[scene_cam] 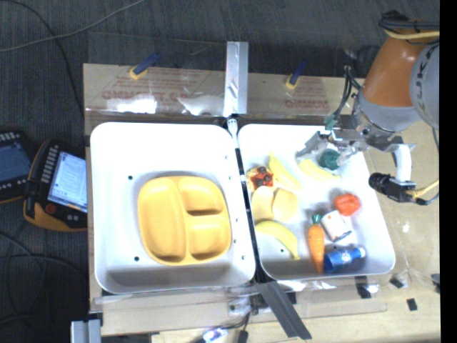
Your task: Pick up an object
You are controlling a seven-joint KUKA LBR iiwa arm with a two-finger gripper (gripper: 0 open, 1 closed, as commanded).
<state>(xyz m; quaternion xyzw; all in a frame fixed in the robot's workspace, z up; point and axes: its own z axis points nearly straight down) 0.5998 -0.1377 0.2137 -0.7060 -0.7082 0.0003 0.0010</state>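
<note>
Camera view looks down on a bench (164,95) of pale board standing on dark carpet, with cables trailing across the upper left of the frame and a handheld control pendant (53,184) at the left edge. Two white bins sit side by side: the left bin (114,148) holds a yellow divided tray (184,218), and the right bin (375,256) holds the loose objects. The gripper (330,148) hangs at the upper right of the right bin, above a small teal object (330,161); whether its fingers are apart or closed cannot be told. Lower down lie yellow banana-like pieces (275,204), an orange ball (347,204), a carrot (315,243), a white block (336,226) and a blue can (344,258).
</note>
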